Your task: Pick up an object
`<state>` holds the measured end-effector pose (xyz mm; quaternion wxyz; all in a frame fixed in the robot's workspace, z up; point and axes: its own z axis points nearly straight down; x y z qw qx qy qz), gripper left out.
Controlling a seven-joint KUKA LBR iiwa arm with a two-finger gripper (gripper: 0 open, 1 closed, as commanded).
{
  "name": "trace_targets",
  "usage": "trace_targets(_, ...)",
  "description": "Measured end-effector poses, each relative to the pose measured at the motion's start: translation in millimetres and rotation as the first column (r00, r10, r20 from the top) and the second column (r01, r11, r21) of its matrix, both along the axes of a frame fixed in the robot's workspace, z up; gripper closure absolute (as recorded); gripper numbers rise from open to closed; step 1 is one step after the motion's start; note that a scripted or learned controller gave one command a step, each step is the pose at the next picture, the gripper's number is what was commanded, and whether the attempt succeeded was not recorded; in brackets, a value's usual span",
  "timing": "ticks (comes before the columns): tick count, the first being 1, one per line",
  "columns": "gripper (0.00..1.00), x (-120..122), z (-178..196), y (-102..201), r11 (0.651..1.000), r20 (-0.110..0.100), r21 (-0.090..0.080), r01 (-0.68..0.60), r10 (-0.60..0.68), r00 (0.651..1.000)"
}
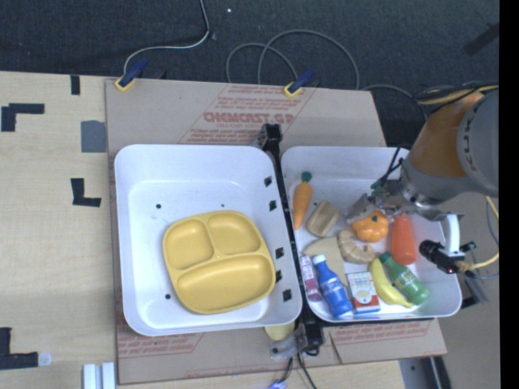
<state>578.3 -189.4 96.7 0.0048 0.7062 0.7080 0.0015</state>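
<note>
The gripper [381,205] hangs right over the small orange pumpkin [371,228] at about three o'clock in the right bin [340,159]; what its tip is doing, I cannot tell. The pumpkin looks light, hard and slick, best pinched across its round middle.

Two bins stand side by side on a cardboard sheet [235,112]. The left bin [138,177] holds a divided tray [219,259]. The right bin [340,160] holds a cluster — carrot [301,202] at its left, bottle [332,286] and carton [362,290] toward the front, banana [388,286] right of these.
</note>
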Motion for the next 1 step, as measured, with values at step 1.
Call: trace_targets(1,1.0,27.3,92.5,139.0,1.0,0.0,0.01,-0.013,0.013,1.0)
